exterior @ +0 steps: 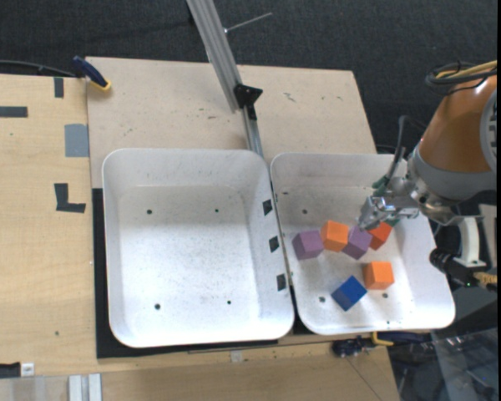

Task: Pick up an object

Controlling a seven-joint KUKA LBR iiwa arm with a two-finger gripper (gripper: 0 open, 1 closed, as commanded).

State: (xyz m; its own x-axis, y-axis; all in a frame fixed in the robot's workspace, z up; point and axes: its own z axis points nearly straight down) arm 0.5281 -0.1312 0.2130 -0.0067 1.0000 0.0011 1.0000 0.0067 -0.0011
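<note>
A grey KUKA arm (455, 144) with an orange band reaches in from the right over the right-hand white bin (317, 170), its gripper (382, 213) low above a cluster of foam blocks; whether its fingers are spread or closed cannot be told from this angle. Directly beneath it sits a red-orange block (381, 234), touching a purple block (358, 242) that in turn touches an orange block (336, 235). Another purple block (308, 244) lies just beside them to the left, while a second orange block (378, 274) and a blue block (348, 293) rest nearer the bin's front edge. The left bin (192, 249) stands alongside. Both bins sit on a pale wooden bench (175, 98) marked with grey tape (77, 139); a slanted metal rail (221, 44) crosses above, over dark carpet (359, 15).
</note>
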